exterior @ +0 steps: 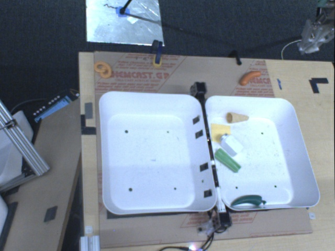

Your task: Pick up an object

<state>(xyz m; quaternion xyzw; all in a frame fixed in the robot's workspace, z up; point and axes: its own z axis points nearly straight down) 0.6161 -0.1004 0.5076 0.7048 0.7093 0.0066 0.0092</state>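
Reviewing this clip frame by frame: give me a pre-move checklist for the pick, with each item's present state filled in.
1. Pickable things in reach: ok. The right bin holds a green block, a white piece, a yellow piece, a cone and a dark green item.
2. Targets separated: not ok. Green block, white piece and yellow piece lie clustered, touching or overlapping.
3. Isolated choice available: ok. The cone lies apart.
4. Wall clearance: not ok for the dark green item, against the near wall.
5. Gripper clear of the bins: ok, up at the far right.
6. Finger state: cannot tell.
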